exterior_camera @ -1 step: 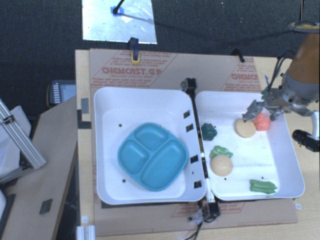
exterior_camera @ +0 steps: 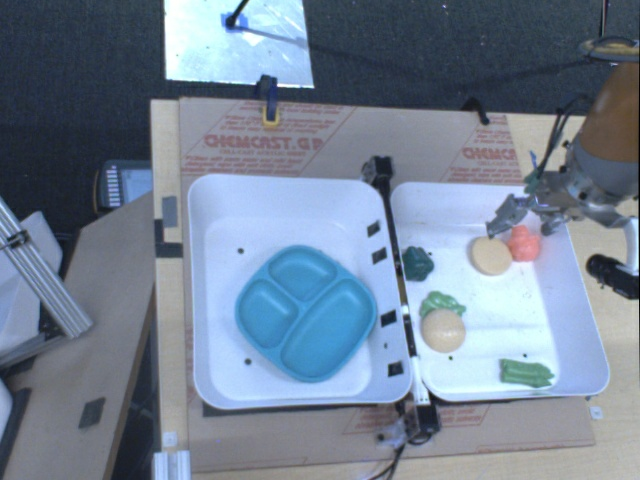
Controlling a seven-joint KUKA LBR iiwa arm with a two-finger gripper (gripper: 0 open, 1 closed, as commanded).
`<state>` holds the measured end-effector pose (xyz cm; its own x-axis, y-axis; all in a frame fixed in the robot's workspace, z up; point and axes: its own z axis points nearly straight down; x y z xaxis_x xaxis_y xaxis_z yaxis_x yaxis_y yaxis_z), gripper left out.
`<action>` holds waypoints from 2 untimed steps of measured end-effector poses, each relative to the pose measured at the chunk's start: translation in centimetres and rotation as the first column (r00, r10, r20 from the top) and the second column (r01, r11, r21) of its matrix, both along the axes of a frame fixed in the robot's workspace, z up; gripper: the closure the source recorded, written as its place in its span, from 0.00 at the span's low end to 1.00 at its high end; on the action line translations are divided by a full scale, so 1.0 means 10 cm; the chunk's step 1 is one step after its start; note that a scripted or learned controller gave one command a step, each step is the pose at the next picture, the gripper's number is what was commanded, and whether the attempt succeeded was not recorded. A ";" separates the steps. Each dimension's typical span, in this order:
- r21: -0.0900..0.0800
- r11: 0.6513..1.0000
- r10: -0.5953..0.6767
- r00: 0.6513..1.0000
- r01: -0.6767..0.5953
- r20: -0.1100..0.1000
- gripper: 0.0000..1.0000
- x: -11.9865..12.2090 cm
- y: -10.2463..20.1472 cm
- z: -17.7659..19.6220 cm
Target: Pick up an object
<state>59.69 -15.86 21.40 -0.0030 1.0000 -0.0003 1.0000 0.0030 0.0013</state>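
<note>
- The gripper [exterior_camera: 527,213] hung over the far right corner of the right bin [exterior_camera: 590,368], just above and between a tan round piece [exterior_camera: 491,256] and a small pink-red piece [exterior_camera: 523,244]. My guess is it was lined up for one of those two, since they sat touching each other right under it.
- Fingers looked spread apart, nothing between them — so nothing picked up at that point, as far as I could tell.
- Those two being jammed together could be a pain; closing on one might shove the other.
- The other stuff in that bin was well apart: a dark green lump [exterior_camera: 416,263] by the divider, a cream ball with a green leafy top [exterior_camera: 442,326] nearer the middle, and a green flat piece [exterior_camera: 526,372] near the front edge.
- The left bin [exterior_camera: 215,268] had a blue compartment plate [exterior_camera: 305,312] lying flat — looked like a drop-off spot, though that's just me guessing.
- Both bins sat on a brown cardboard sheet [exterior_camera: 330,133] printed with red lettering, dark carpet-ish floor beyond, and a shiny foil-looking square [exterior_camera: 237,28] at the back.
</note>
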 end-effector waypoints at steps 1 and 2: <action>0.001 1.000 0.000 1.000 0.000 -0.004 0.00 0.02 0.04 -0.62; 0.000 1.000 -0.002 1.000 0.002 -0.004 0.00 0.06 -0.04 -1.16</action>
